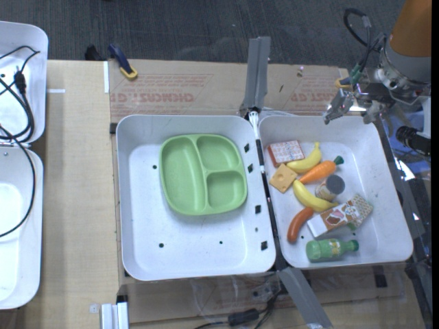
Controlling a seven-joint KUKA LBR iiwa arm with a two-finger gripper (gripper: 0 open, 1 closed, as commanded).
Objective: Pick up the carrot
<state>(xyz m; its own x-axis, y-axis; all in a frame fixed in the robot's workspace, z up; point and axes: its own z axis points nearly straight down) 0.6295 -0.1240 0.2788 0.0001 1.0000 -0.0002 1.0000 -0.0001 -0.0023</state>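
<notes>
Carrot (pixel 317 171) lies in the right bin (pixel 384 249), upper-middle of the pile, tilted with its green-topped end (pixel 338 160) toward 2 o'clock and its tip toward 8 o'clock. Touching or just beside it: one banana (pixel 306 160) at its 11 o'clock, a second banana (pixel 310 196) at its 6 o'clock, a small grey can (pixel 335 184) at its 4 o'clock, a cracker-like yellow square (pixel 282 178) at its 9 o'clock. A red patterned card or box (pixel 285 151) sits at the pile's 11 o'clock corner. Lower down, a red-orange sausage shape (pixel 297 223), a brown and white carton (pixel 341 216), and a green bottle (pixel 331 249) on its side at 6 o'clock of the pile. Left bin (pixel 137 238) holds a green divided plate (pixel 203 173), roughly centre, shifted toward 12 o'clock. Arm (pixel 413 26) comes in at the frame's 2 o'clock, orange band visible; pincer (pixel 355 101) hovers over the right bin's far rim, at 1 o'clock of the carrot and well apart from it, nothing between its fingers. Cannot tell whether it is wide or narrow, too cluttered with cables. Tabletop (pixel 75 184) is light wood with a cardboard sheet (pixel 178 88) under the bins; a blue and yellow clamp (pixel 122 63) lies at its 11 o'clock edge.
</notes>
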